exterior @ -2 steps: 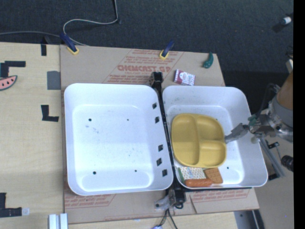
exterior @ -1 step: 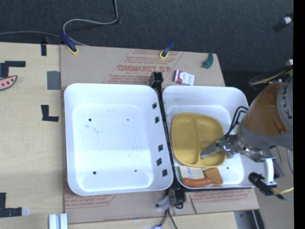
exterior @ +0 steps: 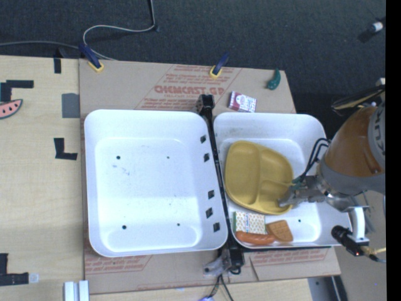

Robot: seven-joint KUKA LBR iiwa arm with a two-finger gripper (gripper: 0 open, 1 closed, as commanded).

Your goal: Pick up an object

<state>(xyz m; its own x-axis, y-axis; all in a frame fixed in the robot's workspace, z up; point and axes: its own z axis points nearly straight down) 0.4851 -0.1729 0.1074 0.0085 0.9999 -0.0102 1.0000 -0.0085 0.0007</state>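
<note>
Grey pincer [exterior: 289, 199] touches the yellow plastic divided plate [exterior: 257, 176]; can't tell its opening. Smooth rim could slip away.

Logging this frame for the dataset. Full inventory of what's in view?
bins: 2, white, side by side on the cardboard
plate: 1, yellow, divided, right bin
packet: 1, white with print, right bin, below the plate
hot dog: 1, orange-red, right bin, front edge
cracker: 1, orange-brown, right bin, beside the hot dog
box: 1, small, red and white, on the cardboard behind the right bin
clamps: 2, blue and yellow, rear edge of the cardboard
arm: 1, grey with orange band, from the right
gripper: 1, dark, at the plate's right rim
</note>
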